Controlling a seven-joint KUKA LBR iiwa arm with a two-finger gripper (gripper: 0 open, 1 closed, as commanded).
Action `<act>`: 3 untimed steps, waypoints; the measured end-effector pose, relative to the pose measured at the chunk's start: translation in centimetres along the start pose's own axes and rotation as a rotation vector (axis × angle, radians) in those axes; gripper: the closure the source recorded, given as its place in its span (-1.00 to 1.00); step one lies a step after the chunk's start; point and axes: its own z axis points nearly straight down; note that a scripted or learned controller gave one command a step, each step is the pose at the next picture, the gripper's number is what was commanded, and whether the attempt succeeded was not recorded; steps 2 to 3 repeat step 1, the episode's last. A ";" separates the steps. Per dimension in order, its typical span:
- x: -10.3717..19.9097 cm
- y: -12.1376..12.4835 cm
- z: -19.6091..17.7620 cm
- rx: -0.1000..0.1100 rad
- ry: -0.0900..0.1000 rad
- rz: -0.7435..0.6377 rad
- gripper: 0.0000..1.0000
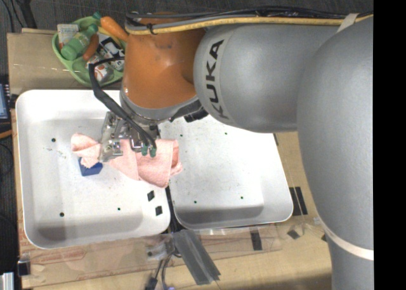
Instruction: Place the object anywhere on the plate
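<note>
A pink cloth (155,162) lies crumpled in the left bin (38,219). Its right end drapes over the wall shared with the right bin (254,181). A small blue block (90,167) sits against the cloth's lower left edge. My gripper (130,148) hangs directly over the middle of the cloth, its fingers spread apart, one metal fingertip (113,150) near the blue block and one green-tipped fingertip (150,151) over the cloth. Nothing shows gripped between them. The orange wrist band and the arm hide the back part of both bins.
A green bowl (66,60) holding a bottle, an orange piece and other small items stands on the bench behind the left bin. Black tape marks sit on the bins' front walls.
</note>
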 end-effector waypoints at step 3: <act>0.0 0.0 0.0 0.000 0.000 0.001 -1.00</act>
